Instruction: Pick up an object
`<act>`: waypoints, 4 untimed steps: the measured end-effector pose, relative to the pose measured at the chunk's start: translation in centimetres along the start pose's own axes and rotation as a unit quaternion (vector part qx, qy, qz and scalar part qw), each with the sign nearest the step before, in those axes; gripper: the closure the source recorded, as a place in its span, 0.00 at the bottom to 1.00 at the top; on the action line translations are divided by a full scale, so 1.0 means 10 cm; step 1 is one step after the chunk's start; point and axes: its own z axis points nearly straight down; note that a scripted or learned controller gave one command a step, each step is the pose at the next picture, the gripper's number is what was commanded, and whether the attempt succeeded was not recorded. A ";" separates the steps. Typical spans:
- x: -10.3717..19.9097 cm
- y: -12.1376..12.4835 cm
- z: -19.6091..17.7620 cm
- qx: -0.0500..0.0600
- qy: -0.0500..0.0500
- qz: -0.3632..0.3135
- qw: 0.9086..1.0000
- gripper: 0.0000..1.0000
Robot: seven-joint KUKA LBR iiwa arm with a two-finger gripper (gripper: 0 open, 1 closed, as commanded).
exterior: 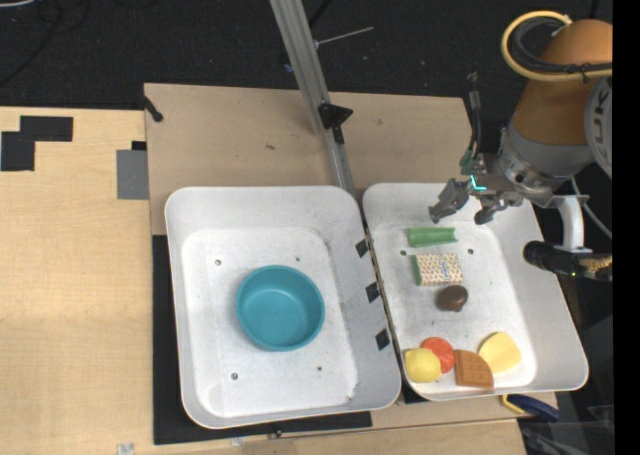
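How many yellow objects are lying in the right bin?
2: a round yellow one at the near edge, touching a red piece, and a yellow block further right, beside an orange-brown piece. None seems hidden.

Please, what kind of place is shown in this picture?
Probably a robot lab test bench: an arm reaches over two white bins, toy food lies in one, and a metal rail stands behind.

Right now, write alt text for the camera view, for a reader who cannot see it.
A grey and orange robot arm's end effector hovers open over the far end of the right white bin, just above a green block. That bin also holds a speckled block, a brown ball and toy foods; the left bin holds a teal bowl.
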 end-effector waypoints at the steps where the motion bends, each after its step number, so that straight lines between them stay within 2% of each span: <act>1: 0.00 0.00 0.00 0.000 0.000 0.000 1.000 0.00; 2: -0.02 0.08 0.56 0.002 0.000 0.000 1.000 0.00; 4: -0.07 0.07 1.35 -0.002 -0.001 0.000 1.000 0.00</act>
